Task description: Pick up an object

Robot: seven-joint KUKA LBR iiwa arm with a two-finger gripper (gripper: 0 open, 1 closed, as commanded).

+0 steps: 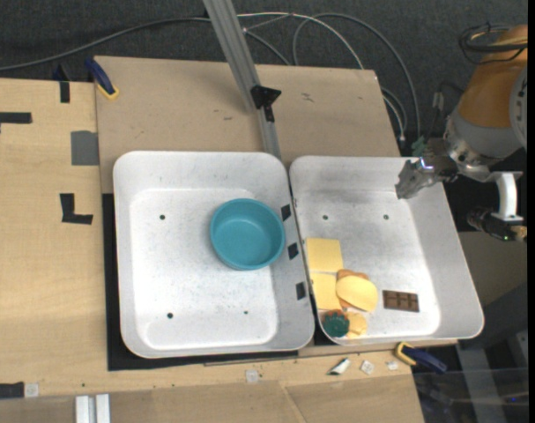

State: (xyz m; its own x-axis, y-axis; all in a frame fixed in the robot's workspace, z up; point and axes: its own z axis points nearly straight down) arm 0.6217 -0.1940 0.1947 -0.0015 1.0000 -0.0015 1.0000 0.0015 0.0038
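A blue bowl sits in the left bin, near its right wall. In the right bin a pale yellow square lies over another yellow slab. Beside them are an orange-yellow round piece, a small teal round piece and a brown chocolate bar. My gripper hangs over the right bin's far right corner, well away from all these things. Nothing shows between its fingers.
A grey metal post slants up from between the two bins. Cables loop over the dark floor behind the board. Small clips sit at the board's far left corner and near its front edge.
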